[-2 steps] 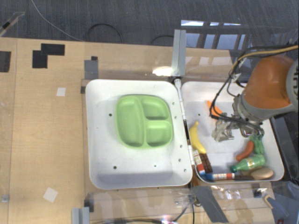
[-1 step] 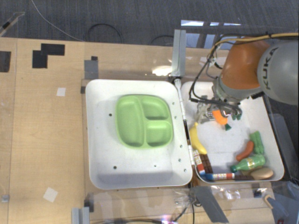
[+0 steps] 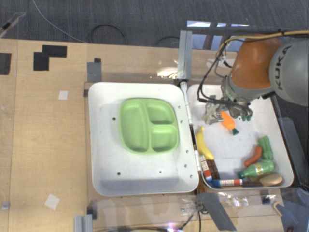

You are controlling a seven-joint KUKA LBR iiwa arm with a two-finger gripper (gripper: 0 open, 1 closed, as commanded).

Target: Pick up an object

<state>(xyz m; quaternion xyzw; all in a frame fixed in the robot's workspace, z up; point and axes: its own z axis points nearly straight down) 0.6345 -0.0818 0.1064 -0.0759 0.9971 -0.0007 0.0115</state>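
So the grey arm with the orange band point(image 3: 253, 64) comes in from the right and hangs low over the right white bin point(image 3: 285, 144), wrist pointing down. The two-finger gripper point(image 3: 226, 111) sits right at a small orange toy carrot with a green tip point(image 3: 229, 121); honestly can't tell how wide it's spread or whether it's got the carrot. The carrot looks tilted, green end toward the bin's front. A yellow plastic banana point(image 3: 204, 146) lies nearby, and a green divided plate point(image 3: 148, 124) is in the left bin.
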